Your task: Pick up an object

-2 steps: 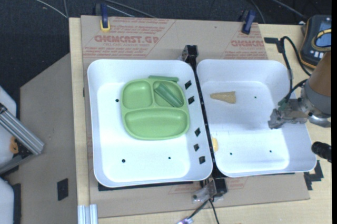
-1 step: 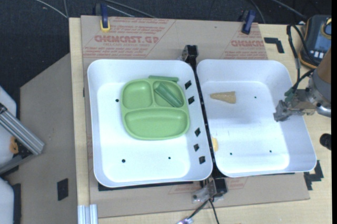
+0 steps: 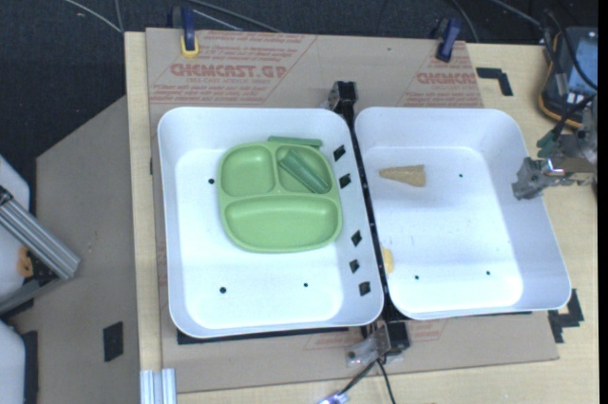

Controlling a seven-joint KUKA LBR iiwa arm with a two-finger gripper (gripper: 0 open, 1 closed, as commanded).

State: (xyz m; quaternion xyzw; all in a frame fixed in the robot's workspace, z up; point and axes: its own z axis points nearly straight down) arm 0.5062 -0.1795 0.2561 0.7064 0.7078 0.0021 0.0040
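A: Off at the right rim of the right bin [image 3: 532,202] sit the jaws [image 3: 528,181] — small, grey, partly cut off. Can't tell if they're apart or closed, too blurry. Nothing visible between them.

B: So nothing held. Targets?

A: Closest is the tan wedge [image 3: 404,175], lying flat on the right bin's floor, well to the left of the jaws and about level with them, apart from every wall. Further left, past the black divider [image 3: 353,193], the left bin [image 3: 180,231] carries a green divided plate [image 3: 279,198] with a darker green piece [image 3: 306,169] resting in its upper right compartment. Another green strip looks tucked at the plate's top edge — hard to say what it is.

B: Step?

A: I'd call it pre-approach — pick not yet started, jaws at the bin edge, well apart from everything.

B: Next move?

A: My guess: travel left over the right bin, centre above the wedge, line up across its narrow width, come down, close. Wedge is low and flat, so they'd need to reach nearly to the floor or they'll skim over it. Plate is wider, likely harder to span.
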